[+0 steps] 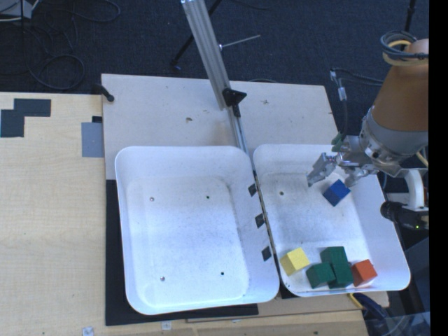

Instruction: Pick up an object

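Observation:
My gripper (337,177) hangs over the back part of the right bin (392,257), its fingers spread apart. A blue cube (337,192), turned corner-on, sits just in front of and below the fingertips, and the fingers do not clasp it. At the front of that bin lie a yellow cube (295,260), green blocks (330,267) pressed together, and an orange-red cube (363,272) against the front right wall.
The left bin (129,161) stands beside the right one, parted by a divider with black clips (260,220). A slanted aluminium rail (210,54) rises behind the bins. The arm's orange band (402,96) and grey wrist fill the right side.

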Controlling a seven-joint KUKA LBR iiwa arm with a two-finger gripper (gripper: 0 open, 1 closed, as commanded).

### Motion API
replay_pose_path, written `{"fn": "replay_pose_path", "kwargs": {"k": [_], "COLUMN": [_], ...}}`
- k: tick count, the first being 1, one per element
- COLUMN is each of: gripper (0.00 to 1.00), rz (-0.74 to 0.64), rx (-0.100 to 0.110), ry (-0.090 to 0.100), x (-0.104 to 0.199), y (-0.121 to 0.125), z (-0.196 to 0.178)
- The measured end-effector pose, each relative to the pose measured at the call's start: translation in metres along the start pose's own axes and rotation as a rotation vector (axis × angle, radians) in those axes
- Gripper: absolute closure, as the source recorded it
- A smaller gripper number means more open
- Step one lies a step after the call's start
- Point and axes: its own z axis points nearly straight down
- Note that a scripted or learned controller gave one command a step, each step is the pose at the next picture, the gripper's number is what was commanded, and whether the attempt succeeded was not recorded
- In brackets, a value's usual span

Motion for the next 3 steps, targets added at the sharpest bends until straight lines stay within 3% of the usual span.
{"fn": "replay_pose_path", "kwargs": {"k": [1,2,3], "gripper": [0.0,0.0,0.0], "rz": [0.0,-0.006,-0.011], "rx": [0.006,-0.002,-0.002], "ry": [-0.002,-0.001,0.001], "x": [-0.092,-0.1,-0.068], "y": [-0.006,0.017,0.053], "z": [0.044,0.168,0.168]}}
